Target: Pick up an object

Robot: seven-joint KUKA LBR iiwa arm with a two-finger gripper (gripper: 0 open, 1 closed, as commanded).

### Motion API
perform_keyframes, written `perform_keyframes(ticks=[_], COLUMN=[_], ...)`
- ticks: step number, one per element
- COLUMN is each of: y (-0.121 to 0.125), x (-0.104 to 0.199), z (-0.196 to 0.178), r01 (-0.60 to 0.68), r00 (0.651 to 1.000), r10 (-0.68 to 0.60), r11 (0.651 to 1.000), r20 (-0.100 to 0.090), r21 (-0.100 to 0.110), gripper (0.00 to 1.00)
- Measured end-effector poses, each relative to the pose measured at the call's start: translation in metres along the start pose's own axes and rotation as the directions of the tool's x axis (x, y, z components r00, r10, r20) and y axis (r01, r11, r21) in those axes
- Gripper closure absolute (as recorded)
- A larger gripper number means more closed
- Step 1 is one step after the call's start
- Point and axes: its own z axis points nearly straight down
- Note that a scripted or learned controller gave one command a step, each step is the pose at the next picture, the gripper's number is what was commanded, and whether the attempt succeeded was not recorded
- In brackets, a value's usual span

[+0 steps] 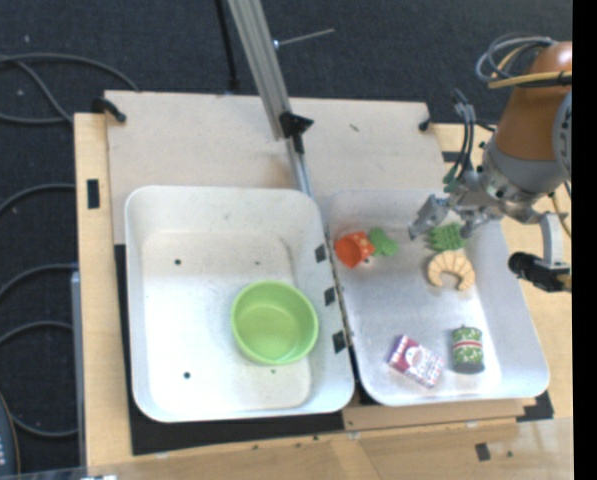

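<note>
bowl (274,322) – in left bin (168,218) | croissant (450,269) – in right bin (508,298)

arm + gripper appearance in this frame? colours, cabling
The arm is grey at the wrist, with a broad orange band above it. Grey cables loop off the top of the band, and darker leads run down its near side. The gripper is a small grey metal assembly. No markings are legible.

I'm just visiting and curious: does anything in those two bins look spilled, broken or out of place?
Nothing stands out. The green bowl sits upright in the left bin; the croissant, small can and pink carton lie apart in the right bin, undamaged.
</note>
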Motion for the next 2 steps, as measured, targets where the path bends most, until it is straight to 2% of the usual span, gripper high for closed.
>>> perform_keyframes(ticks=[2], y=[0.003], x=[-0.002], z=[0.095], r01=[-0.003], r00=[1.0], r10=[0.003], r11=[1.0], r20=[-0.001], r21=[0.004], gripper=[0.0])
